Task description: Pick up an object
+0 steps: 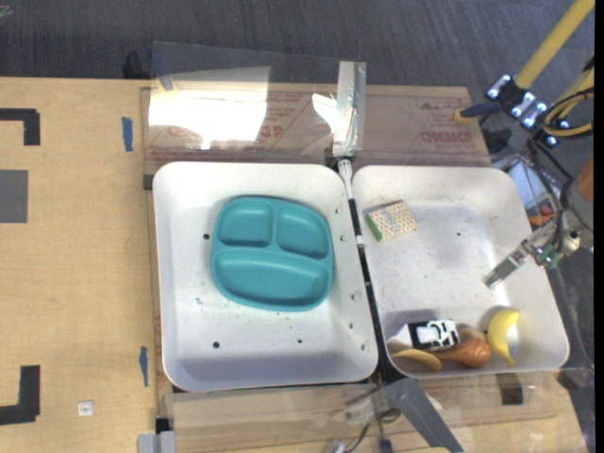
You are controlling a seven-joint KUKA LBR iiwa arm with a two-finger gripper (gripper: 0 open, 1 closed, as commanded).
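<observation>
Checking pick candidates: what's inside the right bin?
In the right bin: a patterned square pad near the back-left, and along the front wall a black-and-white toy, a tan-orange piece and a yellow banana-like toy. The front cluster overlaps; anything beneath is hidden.

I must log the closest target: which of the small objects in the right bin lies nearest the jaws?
The yellow object, in the near right corner, just below the gripper; the others lie farther left.

Yellow banana (504, 333), orange toy (466, 352), patterned card (392, 220) in right bin.

Teal tray (273, 252) in left bin (179, 196), tool (514, 264) over right bin (453, 192)
</observation>
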